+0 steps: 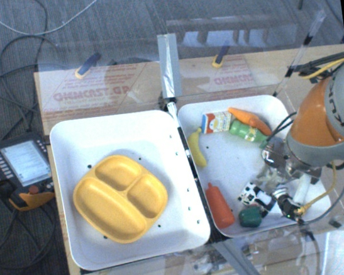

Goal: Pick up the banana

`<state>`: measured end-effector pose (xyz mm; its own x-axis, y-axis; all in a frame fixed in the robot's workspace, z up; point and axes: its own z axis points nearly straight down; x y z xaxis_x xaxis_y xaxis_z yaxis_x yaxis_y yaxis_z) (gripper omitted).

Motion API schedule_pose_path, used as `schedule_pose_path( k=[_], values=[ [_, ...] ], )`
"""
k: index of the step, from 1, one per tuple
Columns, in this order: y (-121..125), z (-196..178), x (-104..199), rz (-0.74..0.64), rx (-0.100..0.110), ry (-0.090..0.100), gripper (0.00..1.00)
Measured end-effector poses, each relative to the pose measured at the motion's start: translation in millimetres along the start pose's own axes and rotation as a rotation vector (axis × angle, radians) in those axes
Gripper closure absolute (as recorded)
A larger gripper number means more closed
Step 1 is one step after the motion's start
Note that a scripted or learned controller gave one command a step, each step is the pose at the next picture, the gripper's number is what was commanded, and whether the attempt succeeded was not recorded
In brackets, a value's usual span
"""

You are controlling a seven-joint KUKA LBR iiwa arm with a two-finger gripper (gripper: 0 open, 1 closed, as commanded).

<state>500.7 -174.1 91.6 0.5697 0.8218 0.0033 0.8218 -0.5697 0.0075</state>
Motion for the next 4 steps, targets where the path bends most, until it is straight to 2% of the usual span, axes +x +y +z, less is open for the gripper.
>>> schedule_pose_path(
  k=[1,2,3,4],
  values=[
    [58.9,-93.8,8.9,-0.066,0.015,-0.009,1.00],
    [47.8,-122.0,24.7,-0.283,0.015,-0.007,1.00],
    [-54.8,-87.6,98.9,-0.442,0.019,-0.005,1.00],
    [-54.8,1.6,58.6,0.014,0.002,0.005,1.00]
  ],
)
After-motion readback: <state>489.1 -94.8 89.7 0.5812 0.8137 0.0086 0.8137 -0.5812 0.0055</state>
